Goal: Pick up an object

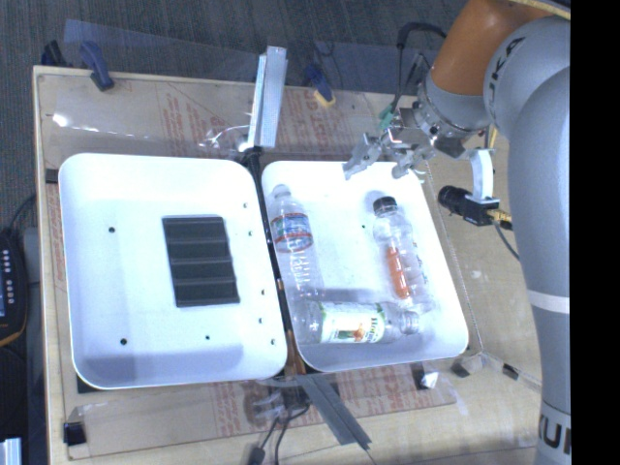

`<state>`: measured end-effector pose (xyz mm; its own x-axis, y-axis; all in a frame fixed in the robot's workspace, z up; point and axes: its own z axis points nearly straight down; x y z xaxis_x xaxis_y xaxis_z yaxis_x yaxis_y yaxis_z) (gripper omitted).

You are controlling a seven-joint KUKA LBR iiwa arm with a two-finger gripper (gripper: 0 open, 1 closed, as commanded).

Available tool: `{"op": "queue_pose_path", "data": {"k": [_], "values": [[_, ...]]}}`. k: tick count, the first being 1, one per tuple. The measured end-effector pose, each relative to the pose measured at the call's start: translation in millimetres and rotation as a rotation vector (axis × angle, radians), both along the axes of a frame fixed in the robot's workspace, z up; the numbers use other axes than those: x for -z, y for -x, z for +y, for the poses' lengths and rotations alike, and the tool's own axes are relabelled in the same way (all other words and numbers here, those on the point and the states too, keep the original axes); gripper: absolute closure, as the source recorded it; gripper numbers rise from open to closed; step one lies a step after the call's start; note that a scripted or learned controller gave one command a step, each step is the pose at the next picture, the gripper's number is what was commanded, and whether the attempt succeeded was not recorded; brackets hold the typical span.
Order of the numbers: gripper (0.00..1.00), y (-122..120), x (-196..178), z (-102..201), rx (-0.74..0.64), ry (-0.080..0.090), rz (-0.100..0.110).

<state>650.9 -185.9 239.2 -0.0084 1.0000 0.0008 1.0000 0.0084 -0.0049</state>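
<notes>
Your tool (383, 158) hangs over the far rim of the right bin (339, 182), its fingers spread with nothing between them. Three clear bottles lie in that bin: one by the divider (293, 240), one with orange contents (399, 255) nearest the tool, one green-labelled (354, 324) along the near wall. Round, slick plastic could roll or squirt from a closing pinch, and the rim may block descent.

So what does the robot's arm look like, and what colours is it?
The arm is fat, round and smooth grey, with an orange band above the wrist. Its gripper is small, made of silvery metal with two thin fingers. Black cables loop beside the wrist.
</notes>
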Motion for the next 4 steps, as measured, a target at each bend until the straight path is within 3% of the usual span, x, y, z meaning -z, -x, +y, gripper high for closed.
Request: {"op": "queue_pose_path", "data": {"k": [1, 2, 4], "values": [[0.0, 28.2, 147.9, -22.8, -0.055, 0.0, -0.001], [0.0, 66.8, 95.5, -23.1, -0.102, -0.001, -0.002], [0.0, 78.1, 89.2, -22.6, -0.179, -0.003, 0.0]]}}
